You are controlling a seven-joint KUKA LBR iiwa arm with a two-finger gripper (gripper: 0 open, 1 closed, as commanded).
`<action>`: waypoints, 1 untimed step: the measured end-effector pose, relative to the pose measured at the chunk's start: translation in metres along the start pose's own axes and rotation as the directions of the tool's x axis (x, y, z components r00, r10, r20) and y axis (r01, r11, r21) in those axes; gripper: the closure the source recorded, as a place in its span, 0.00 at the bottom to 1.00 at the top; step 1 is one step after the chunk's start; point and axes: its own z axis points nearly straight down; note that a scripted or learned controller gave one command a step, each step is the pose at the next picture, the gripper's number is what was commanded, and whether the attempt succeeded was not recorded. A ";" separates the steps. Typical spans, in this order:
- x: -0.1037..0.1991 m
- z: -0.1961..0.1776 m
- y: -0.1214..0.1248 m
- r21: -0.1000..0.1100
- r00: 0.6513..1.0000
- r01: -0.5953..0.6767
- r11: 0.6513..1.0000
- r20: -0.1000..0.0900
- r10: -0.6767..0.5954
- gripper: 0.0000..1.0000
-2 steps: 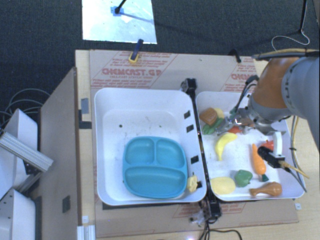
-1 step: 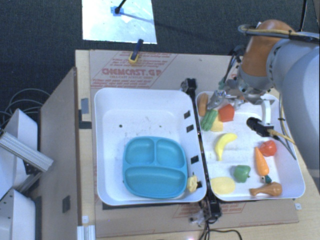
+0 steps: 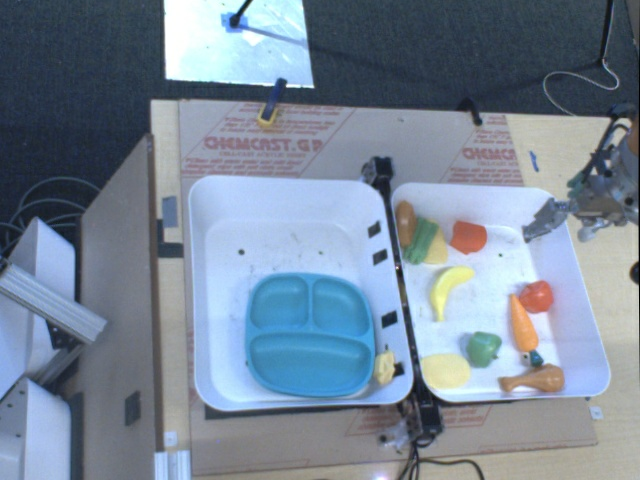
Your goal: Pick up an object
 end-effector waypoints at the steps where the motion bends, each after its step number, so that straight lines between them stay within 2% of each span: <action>1: -0.010 0.144 -0.058 0.021 1.000 0.008 1.000 -0.011 -0.008 0.00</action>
